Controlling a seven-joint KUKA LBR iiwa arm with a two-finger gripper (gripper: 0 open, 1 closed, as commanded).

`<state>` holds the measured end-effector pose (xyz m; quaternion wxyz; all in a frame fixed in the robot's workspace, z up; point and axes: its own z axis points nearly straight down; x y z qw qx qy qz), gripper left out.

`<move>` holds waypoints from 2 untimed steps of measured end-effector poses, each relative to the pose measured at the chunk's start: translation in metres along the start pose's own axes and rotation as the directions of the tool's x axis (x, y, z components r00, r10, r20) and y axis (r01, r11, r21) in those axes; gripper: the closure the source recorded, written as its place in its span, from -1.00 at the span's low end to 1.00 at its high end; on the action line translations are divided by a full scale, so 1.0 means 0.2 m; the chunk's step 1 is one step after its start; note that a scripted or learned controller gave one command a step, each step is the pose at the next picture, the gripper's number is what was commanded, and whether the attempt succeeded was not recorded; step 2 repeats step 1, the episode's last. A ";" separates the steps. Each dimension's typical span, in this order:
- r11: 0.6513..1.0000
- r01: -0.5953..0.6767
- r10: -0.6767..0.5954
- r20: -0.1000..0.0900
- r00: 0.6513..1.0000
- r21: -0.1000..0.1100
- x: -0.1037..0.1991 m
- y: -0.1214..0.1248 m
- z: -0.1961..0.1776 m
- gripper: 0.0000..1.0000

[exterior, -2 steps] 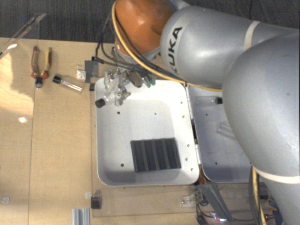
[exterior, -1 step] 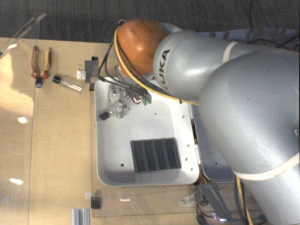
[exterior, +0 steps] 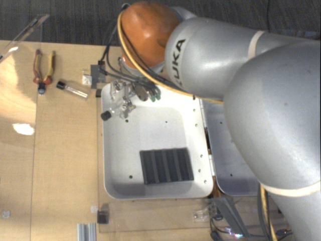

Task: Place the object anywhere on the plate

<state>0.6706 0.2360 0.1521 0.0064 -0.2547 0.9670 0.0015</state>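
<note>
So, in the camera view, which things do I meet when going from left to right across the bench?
Red-handled pliers → small clear tube with black cap → left white bin, with the gripper over its far end and a dark ribbed block inside → right white bin under the arm.

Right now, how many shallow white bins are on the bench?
2: one shallow white bin at centre, holding a black ribbed plate; the other right of it, mostly hidden under the grey arm.
</note>
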 end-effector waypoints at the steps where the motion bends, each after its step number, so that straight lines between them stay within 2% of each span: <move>1: 0.895 0.446 -0.446 0.000 0.895 -0.002 0.01 -0.02 -0.27 1.00; 2: 0.895 0.446 -0.446 0.000 0.895 -0.002 0.01 -0.02 -0.27 1.00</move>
